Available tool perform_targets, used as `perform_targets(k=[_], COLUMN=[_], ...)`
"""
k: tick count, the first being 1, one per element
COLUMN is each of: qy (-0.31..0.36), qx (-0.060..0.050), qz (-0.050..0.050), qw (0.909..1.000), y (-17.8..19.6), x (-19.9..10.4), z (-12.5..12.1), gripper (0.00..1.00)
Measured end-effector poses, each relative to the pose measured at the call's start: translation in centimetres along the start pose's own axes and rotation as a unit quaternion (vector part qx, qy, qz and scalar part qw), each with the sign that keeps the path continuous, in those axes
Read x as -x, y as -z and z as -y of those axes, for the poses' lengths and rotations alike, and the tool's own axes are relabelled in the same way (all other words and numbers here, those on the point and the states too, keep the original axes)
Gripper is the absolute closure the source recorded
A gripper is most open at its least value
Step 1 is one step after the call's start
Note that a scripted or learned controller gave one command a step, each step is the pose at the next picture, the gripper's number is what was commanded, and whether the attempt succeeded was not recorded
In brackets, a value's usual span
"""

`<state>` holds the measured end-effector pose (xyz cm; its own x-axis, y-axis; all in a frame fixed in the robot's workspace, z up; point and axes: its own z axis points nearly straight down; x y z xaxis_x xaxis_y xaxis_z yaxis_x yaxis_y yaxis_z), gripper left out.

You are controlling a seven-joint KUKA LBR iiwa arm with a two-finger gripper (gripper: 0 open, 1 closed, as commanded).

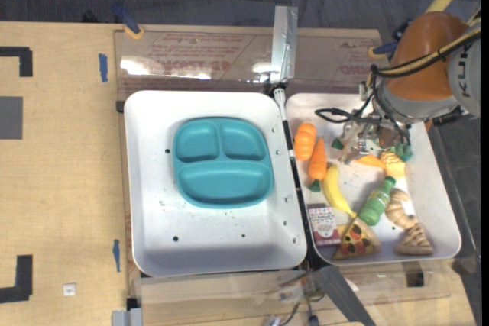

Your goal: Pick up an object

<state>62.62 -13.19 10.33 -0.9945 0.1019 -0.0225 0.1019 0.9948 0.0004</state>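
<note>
Brown board forms the surface [61, 187], and two white bins are carried on it: the left bin [145, 240] with a teal divided plate [221, 162] in it, the right bin [443, 237] crowded with toy food. The gripper [367, 143] is lowered into the upper part of the right bin, beside a carrot [316, 160] and a small orange pumpkin [305, 140], with a banana [335, 191], a green bottle [376, 204], a pizza slice [357, 240] and a croissant [399, 204] lower in the frame. How far the gripper is opened cannot be told behind cables and clutter, and nothing can be confirmed as held. Because the pieces are packed closely, a neighbour is likely to be nudged aside, or two pieces caught together and dropped.
</note>
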Motion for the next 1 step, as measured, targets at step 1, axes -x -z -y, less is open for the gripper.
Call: perform_targets(k=[1], qy=[-0.002], qx=[0.002], qz=[-0.002], qw=[1.0000], y=[9.10], x=[3.17], z=[-9.43], gripper=[1.00])
